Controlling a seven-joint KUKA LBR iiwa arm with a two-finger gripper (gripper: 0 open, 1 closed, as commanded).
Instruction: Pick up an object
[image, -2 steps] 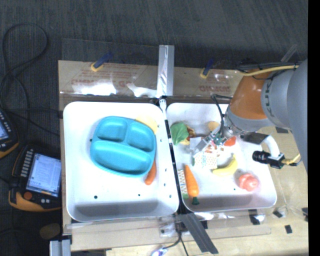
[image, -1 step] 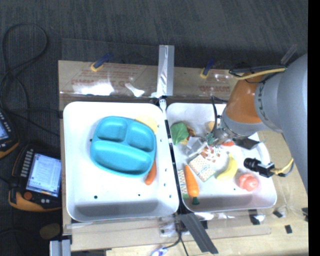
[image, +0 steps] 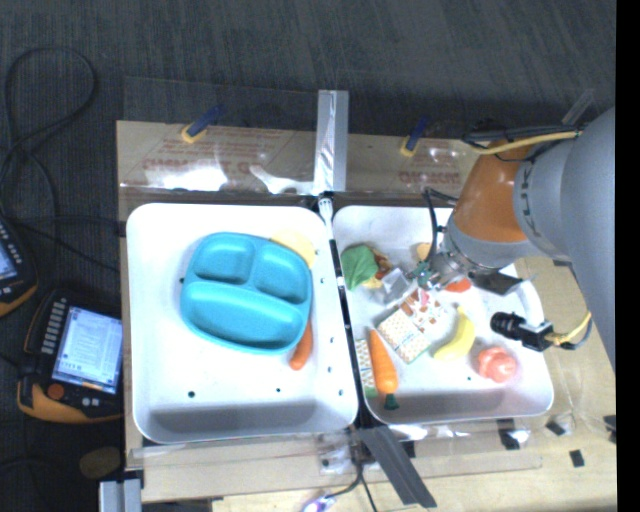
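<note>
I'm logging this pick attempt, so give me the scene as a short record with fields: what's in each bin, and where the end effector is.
left bin: blue plastic divided plate; small orange carrot at the plate's right edge; pale yellow object behind the plate
right bin: green leafy toy, patterned flat box, yellow banana, red tomato, large orange carrot
end effector: low in the right bin, just above the patterned box
end effector state: cannot tell
held object: none visible
</note>
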